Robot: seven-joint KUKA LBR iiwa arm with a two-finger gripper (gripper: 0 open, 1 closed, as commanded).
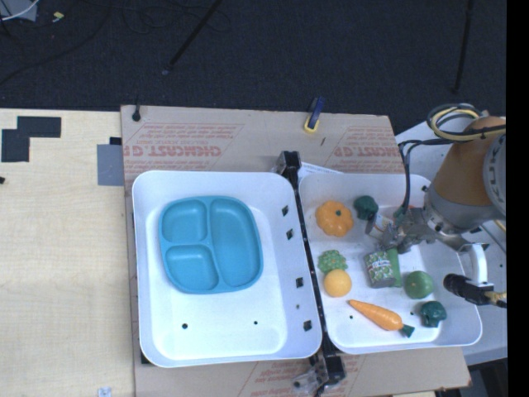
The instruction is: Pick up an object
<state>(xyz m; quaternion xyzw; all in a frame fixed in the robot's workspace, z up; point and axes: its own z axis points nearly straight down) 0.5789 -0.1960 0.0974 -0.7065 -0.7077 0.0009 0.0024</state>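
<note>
The right bin (pixel 463 337) holds several toy foods: an orange pumpkin (pixel 334 218), a dark green broccoli (pixel 365 206), a lighter broccoli (pixel 332 260), a yellow lemon (pixel 336 283), a green packet (pixel 381 268), a lime (pixel 418 284), a carrot (pixel 376 314) and another dark broccoli (pixel 431 312). My gripper (pixel 394 233) reaches in from the right and hangs low over the middle of this bin. It sits just above the top edge of the green packet and right of the dark broccoli. Nothing is visibly lifted.
The left bin (pixel 157 321) carries a blue divided plate (pixel 211 244). A black divider (pixel 304 255) runs between the bins. Cables and the arm's grey body (pixel 463 188) crowd the right bin's far right side. A yellow-blue clamp (pixel 313 116) stands at the cardboard's back edge.
</note>
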